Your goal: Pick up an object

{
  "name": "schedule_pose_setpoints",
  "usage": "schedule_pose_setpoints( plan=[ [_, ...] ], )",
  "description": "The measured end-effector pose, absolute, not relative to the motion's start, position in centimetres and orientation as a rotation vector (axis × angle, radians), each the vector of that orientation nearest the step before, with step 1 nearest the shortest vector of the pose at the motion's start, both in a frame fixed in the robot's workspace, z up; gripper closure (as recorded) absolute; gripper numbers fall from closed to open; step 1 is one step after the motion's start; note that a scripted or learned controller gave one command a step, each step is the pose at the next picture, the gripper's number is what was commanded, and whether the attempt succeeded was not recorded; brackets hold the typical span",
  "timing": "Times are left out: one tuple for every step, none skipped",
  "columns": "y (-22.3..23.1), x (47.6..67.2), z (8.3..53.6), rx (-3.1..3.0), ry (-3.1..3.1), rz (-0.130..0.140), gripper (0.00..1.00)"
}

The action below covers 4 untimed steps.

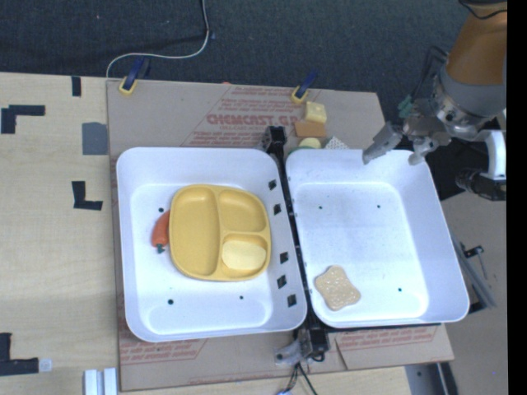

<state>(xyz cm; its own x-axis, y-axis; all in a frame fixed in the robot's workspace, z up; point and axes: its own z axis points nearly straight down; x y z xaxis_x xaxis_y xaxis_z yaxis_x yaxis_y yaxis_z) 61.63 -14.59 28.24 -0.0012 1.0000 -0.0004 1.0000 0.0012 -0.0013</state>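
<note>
- Target candidate: tan cracker-like piece (338, 287) lay flat in the right bin (428, 220), lower centre of the frame, near that bin's front-left corner — nothing touching it.
- Handling guess: looked light, thin, stiff, maybe brittle; low profile, so fingers should straddle its narrow width and close gently.
- Alternative: yellow divided plate (216, 225) sat in the left bin (140, 303), a pale yellow lump (244, 255) in its lower-right compartment. Plate looked wide and smooth — rim grip only.
- Orange item (160, 230) peeked out from beside the plate's left edge, partly hidden.
- Small blocks (311, 122) rested on the cardboard beyond the bins, upper centre.
- Gripper (389, 148) hovered over the right bin's back rim, upper right, well apart from the cracker; jaws spread apart, holding nothing.
</note>
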Motion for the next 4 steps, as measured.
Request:
schedule_pose_setpoints(
  plan=[
    [-12.0,59.3,8.3,-2.215,-2.22,0.006,0.0],
    [-9.4,65.8,8.4,-2.217,-2.229,-0.004,0.0],
    [-9.5,66.2,8.4,-2.218,-2.223,0.004,0.0],
    [-9.7,65.5,8.4,-2.22,-2.223,0.003,0.0]
  ],
)
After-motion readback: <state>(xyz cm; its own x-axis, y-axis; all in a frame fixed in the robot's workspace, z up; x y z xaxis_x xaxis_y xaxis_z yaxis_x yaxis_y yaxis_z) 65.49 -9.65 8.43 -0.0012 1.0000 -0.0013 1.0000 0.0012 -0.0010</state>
